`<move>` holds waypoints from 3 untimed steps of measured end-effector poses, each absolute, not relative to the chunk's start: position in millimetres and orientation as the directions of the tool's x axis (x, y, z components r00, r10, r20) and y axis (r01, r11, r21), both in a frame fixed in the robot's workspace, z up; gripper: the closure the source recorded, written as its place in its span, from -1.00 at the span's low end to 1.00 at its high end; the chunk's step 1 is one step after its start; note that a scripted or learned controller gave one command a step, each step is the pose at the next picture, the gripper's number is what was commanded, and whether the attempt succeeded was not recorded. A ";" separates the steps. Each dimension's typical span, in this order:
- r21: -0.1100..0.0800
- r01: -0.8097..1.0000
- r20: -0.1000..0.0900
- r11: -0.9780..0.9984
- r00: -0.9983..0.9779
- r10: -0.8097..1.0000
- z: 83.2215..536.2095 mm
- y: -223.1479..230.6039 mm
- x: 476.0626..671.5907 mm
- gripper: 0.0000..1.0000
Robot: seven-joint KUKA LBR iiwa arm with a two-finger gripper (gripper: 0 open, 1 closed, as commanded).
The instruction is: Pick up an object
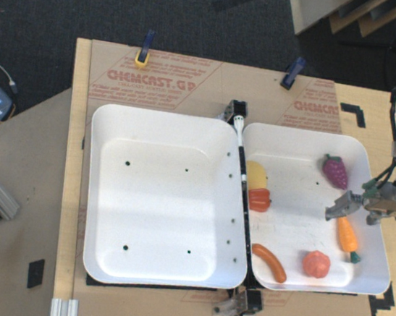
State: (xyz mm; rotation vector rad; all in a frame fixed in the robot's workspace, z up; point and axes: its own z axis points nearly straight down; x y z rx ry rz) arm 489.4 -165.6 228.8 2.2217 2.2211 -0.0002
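My gripper reaches in from the right over the right bin, near its right wall. It looks open, with one grey finger pointing left and nothing held between the two. An orange carrot lies on the bin floor just below the gripper, its top end close under the fingertips. A purple bunch of grapes sits just up and left of the gripper. A red tomato-like piece and an orange sausage lie near the front wall.
A yellow piece and a red piece rest against the divider between the bins. The left bin lies beside it. Clamps hold the cardboard at the back edge.
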 end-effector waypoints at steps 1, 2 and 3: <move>-0.003 1.000 0.005 0.008 -0.008 1.000 221.2 -82.4 483.0 -1.00; 0.007 1.000 0.002 0.009 -0.009 1.000 278.9 -17.8 480.6 -1.00; -0.001 1.000 0.002 0.009 -0.009 1.000 213.0 67.5 535.5 -1.00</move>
